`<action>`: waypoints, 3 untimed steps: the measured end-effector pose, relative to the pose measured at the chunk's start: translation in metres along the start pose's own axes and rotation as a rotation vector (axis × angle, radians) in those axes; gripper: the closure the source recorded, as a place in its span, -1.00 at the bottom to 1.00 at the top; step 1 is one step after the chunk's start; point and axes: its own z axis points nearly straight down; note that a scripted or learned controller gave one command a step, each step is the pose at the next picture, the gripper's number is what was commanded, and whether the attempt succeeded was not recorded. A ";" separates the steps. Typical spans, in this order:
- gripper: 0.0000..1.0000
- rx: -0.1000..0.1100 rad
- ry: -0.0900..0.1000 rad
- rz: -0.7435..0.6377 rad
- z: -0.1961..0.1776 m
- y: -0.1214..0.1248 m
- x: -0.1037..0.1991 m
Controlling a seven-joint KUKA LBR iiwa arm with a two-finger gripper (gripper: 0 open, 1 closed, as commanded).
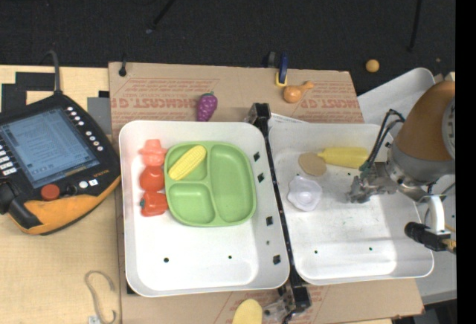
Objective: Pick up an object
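Grey claw (362,189) sits low in the right bin (349,256), too dark to tell its grip.

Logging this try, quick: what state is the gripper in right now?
Gripper: low in the right bin, open or shut cannot be told; nothing seen between it.

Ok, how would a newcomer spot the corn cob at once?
Find the left white bin, then the green divided plate inside it. The corn cob lies tilted in the plate's upper-left compartment, the plate's sole yellow item, unlike the red-orange toys beside the plate.
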 end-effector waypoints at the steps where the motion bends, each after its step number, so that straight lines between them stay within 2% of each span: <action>1: 1.00 -0.004 -0.002 0.001 -0.063 -0.003 -0.001; 2: 1.00 -0.004 -0.002 -0.001 -0.124 0.003 0.002; 3: 1.00 -0.001 0.000 -0.001 -0.130 0.003 0.001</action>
